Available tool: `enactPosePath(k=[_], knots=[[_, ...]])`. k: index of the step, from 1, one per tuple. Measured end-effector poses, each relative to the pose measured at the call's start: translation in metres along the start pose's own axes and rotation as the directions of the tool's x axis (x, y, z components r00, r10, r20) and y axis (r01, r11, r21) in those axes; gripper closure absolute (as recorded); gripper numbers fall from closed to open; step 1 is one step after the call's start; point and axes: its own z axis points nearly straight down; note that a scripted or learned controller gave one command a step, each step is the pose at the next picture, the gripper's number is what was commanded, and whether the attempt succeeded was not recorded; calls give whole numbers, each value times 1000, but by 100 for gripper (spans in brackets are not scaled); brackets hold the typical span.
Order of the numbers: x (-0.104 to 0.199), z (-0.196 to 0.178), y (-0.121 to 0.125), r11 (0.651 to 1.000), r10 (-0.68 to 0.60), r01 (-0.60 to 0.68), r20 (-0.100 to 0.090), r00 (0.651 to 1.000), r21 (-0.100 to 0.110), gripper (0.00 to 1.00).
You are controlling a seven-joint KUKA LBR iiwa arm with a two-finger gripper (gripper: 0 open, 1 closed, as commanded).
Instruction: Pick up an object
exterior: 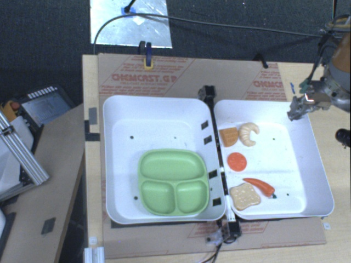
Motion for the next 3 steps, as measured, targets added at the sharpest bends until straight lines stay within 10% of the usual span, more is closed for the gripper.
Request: enactPosePath(k=[3], knots=[[164,39,17,1000,-5,5,-5,1000,9,100]])
